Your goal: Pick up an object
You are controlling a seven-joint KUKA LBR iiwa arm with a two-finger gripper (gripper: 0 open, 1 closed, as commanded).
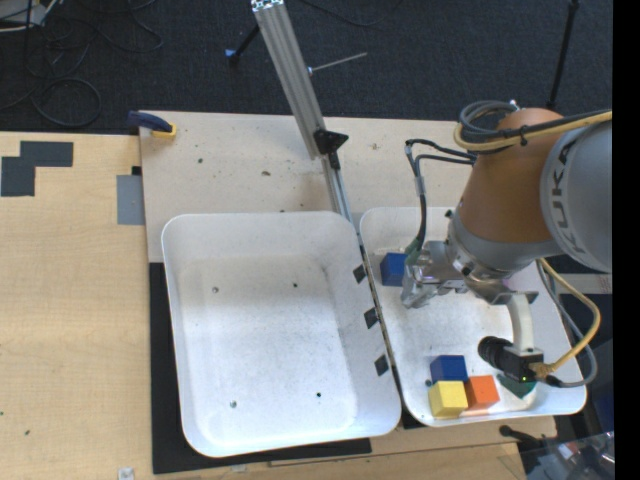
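At the near edge of the right bin (575, 400), close to its near corner, three small blocks sit bunched together: a yellow block (448, 398) nearest, an orange block (483, 391) touching its right side, and a dark blue block (449, 369) just behind them. To their right, by the same bin's near right corner, a black fitting with a green light (511, 361) hangs on a white piece from the arm.

Farther in, the gripper (419, 290) hangs over the middle of the right bin, toward its left wall, under the grey arm with its orange band (510, 183). Whether it is wide or narrow cannot be told from here, and nothing is seen in its grasp. Just beside it, toward the far left corner of the right bin, lies a second blue block (394, 267), near the gripper; contact cannot be judged.

The left bin (190, 243) lies alongside, its floor speckled with dark spots. Beyond both bins, a slanted aluminium rail (291, 68) rises from the far edge of the bench (230, 163).
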